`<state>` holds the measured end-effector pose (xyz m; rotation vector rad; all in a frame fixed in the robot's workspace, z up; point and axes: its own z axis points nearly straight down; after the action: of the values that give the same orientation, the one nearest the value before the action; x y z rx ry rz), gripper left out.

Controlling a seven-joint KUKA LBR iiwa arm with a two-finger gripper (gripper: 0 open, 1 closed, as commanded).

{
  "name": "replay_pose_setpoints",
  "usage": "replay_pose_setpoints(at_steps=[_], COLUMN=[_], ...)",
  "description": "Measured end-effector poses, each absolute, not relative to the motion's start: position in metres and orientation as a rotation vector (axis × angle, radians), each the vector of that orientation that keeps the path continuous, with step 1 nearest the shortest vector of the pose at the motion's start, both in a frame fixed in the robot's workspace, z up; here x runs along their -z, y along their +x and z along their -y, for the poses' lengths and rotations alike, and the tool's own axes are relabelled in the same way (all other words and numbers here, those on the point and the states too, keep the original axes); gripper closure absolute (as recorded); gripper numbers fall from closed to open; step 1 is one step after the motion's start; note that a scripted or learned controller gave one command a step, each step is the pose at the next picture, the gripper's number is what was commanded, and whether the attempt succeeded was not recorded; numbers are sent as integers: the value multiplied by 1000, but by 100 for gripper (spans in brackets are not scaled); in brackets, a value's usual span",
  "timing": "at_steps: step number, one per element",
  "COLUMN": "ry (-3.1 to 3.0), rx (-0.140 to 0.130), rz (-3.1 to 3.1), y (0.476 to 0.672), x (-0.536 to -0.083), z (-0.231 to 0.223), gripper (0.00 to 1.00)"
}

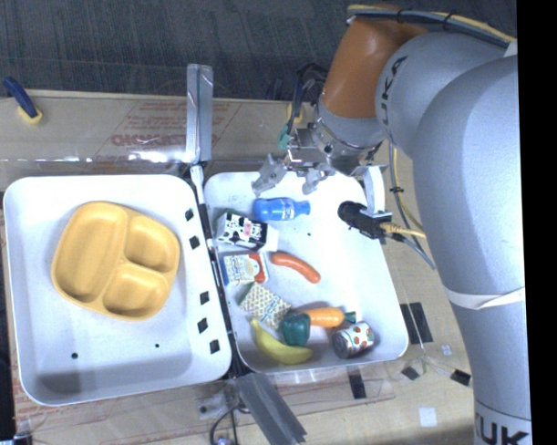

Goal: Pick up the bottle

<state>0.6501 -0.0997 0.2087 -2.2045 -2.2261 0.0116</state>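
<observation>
Spread apart, the claw [291, 177] of the grey arm [459, 165] hangs above the far rim of the right bin [376, 287] with nothing between its two fingers [268, 174]. One blue bottle [280, 209] lies on its side in that bin, just below the claw and apart from it, cap end pointing right.

Readable writing: part of white lettering, "UK", shows on the arm at the lower right; the rest is cut off by the frame edge. Reversed red print on the cardboard [120, 131] beyond the bins cannot be read.

Relative to the bottle, all in the right bin:
- One black-and-white carton [240, 230] lies just below and left; its print is too small to read.
- One small orange-and-blue carton [242, 268] lies below that; its label is illegible.
- One sausage [295, 267] lies below.
- One patterned packet [263, 304], one banana [278, 346], one green pepper [296, 329], one carrot [326, 317] and one printed can [354, 339] cluster well below, overlapping one another.

One yellow divided plate [116, 259], three compartments, rests in the left bin [46, 362], well left of the bottle.
</observation>
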Motion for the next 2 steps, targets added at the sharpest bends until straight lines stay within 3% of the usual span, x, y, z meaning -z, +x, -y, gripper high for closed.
replay_pose_setpoints(at_steps=[1,2], ry=[-2220,-2209], rx=[-5,-13], rz=[2219,2221], y=[640,639], x=[-107,-113], z=[126,124], gripper=[0,100])
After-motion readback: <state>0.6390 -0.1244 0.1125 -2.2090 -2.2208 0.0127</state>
